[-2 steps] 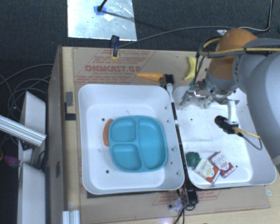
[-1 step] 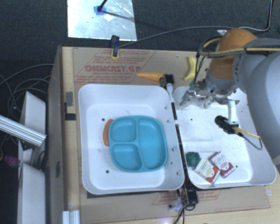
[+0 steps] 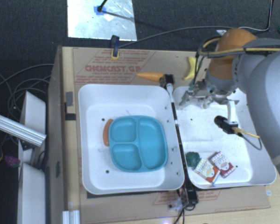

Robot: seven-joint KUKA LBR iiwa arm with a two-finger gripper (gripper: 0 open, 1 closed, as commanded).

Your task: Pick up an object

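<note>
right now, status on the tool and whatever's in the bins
Tool low over right bin's far corner, nothing seen in it. Green object and two packets at near end. Blue tray in left bin.

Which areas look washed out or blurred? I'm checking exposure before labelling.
In the camera view, the right bin floor near the gripper is overexposed; the foil sheet above the bench glares; the grey arm is soft; the blue tray reads clearly.

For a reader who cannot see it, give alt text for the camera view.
A grey robot arm reaches from the right over the right bin, which holds small packets and a green lump. The left bin holds a blue divided plate.
</note>
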